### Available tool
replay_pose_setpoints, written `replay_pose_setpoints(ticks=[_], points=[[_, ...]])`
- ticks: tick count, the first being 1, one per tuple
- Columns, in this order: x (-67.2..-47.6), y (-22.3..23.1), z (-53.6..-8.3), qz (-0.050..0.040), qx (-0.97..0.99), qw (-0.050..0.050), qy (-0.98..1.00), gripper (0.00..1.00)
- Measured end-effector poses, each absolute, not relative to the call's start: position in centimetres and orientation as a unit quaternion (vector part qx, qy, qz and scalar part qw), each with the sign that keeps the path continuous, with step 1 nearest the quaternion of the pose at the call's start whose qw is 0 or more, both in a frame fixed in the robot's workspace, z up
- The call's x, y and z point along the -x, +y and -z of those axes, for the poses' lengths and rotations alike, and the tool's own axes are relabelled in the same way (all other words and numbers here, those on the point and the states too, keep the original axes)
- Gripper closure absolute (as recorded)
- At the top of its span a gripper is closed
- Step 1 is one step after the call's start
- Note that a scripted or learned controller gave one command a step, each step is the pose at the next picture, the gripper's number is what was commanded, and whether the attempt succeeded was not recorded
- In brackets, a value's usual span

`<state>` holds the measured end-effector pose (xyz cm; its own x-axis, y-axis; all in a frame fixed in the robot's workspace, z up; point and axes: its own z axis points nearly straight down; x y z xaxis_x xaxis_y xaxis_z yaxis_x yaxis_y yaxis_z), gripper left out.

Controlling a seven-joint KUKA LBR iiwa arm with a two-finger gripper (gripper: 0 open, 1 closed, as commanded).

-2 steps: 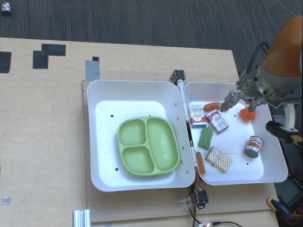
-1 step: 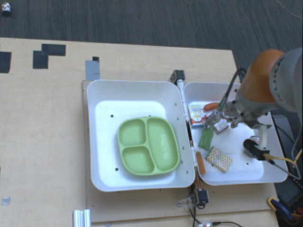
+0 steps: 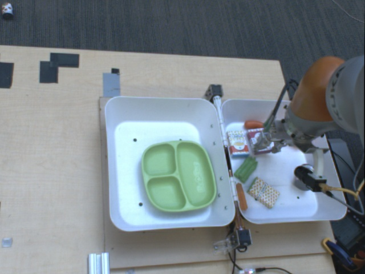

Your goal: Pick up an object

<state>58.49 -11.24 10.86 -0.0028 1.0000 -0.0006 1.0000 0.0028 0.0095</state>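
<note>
We find the left bin (image 3: 112, 170) largely taken up by a green divided plate (image 3: 178, 176) — bare floor runs along its far and left sides. In the right bin (image 3: 337, 213), a packet (image 3: 237, 142), green piece (image 3: 246, 169), orange stick (image 3: 242, 197) and patterned pad (image 3: 263, 192) crowd the left half — the near right corner lies open.

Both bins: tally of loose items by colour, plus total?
Green: 2, divided plate, small block
Orange: 2, stick, top piece
Red and white: 1, packet
Tan patterned: 1, pouch
Total: 6
</note>
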Motion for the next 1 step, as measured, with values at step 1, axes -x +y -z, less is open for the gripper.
replay_pose_setpoints(ticks=[1], points=[[-54.96, -7.08, -18.51, -0.0018, -0.706, 0.001, 0.709, 1.0]])
